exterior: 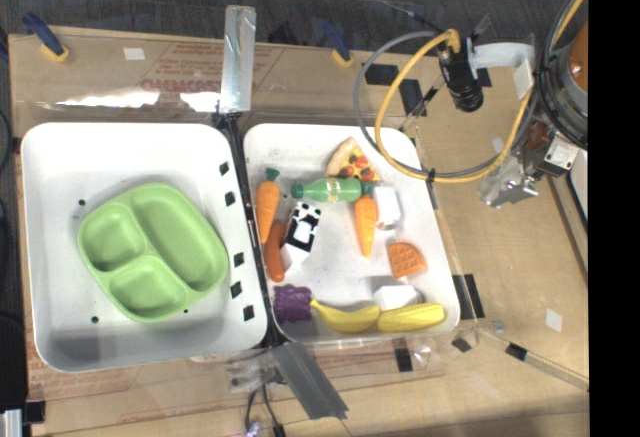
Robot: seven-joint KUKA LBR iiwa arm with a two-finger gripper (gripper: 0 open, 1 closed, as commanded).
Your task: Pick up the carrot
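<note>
Two carrots lie in the right bin (430, 225). One carrot (267, 207) with a green top rests along the bin's left wall. A shorter carrot (365, 223) lies near the middle, tip toward the front, just below a green bottle (330, 190). The arm (570, 75) is at the view's right edge. My gripper (512, 187) hangs over the bench outside the bin, well to the right of both carrots. Nothing is visible in it.
The right bin also holds a pizza slice (350, 161), a black-and-white box (303, 225), a white block (388, 207), an orange wedge (406, 259), purple grapes (292, 302), a banana (340, 315) and corn (412, 317). In the left bin (50, 325) sits a green divided plate (150, 250). Cables (420, 115) loop over the back right.
</note>
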